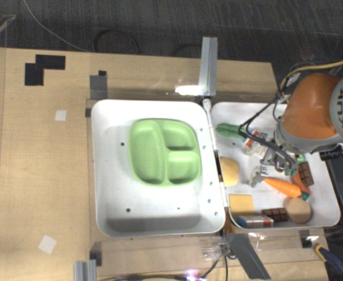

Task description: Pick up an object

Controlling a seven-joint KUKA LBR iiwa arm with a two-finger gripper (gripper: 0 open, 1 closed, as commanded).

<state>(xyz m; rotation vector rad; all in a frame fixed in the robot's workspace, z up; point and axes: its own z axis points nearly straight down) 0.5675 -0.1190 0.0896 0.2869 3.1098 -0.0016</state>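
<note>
Arm: grey with an orange band (313, 105), reaching in from the right edge of the frame over the right bin.
End effector (269, 167): low over the middle of the right bin; whether it is apart or together cannot be told, and nothing is seen held.
Right bin (333, 215): white and shallow, lower right of the frame, holding all the loose things.
Carrot (284, 186): orange, lying just below and right of the end effector, tip pointing left.
Green piece (229, 130): upper left of the right bin, near the divider.
Yellow round piece (229, 171): left side of the right bin, left of the end effector.
Yellow flat block (241, 203): just below the round piece.
Tan ball (298, 210): lower right, beside the carrot's thick end.
Brown bar (275, 216): along the bottom wall, touching the ball.
Left bin (110, 215): centre of the frame.
Green tray (163, 151): three compartments, lying in the left bin's middle.
Table (37, 186): pale wood.
</note>
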